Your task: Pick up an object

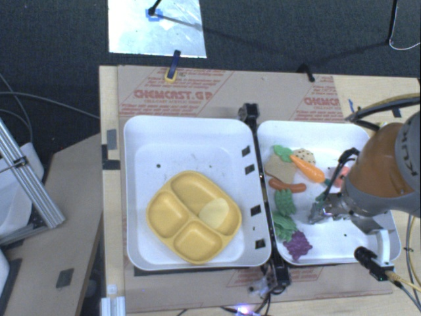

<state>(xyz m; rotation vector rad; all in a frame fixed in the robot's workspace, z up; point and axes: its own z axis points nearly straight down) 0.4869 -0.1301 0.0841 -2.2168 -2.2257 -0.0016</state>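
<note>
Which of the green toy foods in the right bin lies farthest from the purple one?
The green piece at the carrot's leafy end, near the bin's far side. The other two green pieces lie lower, the lowest beside the purple grapes.

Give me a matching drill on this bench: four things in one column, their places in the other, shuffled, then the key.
Things:
1. yellow divided tray
2. purple grapes
3. carrot
4. tool

Places:
A. right bin's front, near its rim
B. left bin
C. low in the right bin, right of the green leafy pieces
D. right bin's back part, beside the speckled cookie

Pairs: 1-B, 2-A, 3-D, 4-C
</note>
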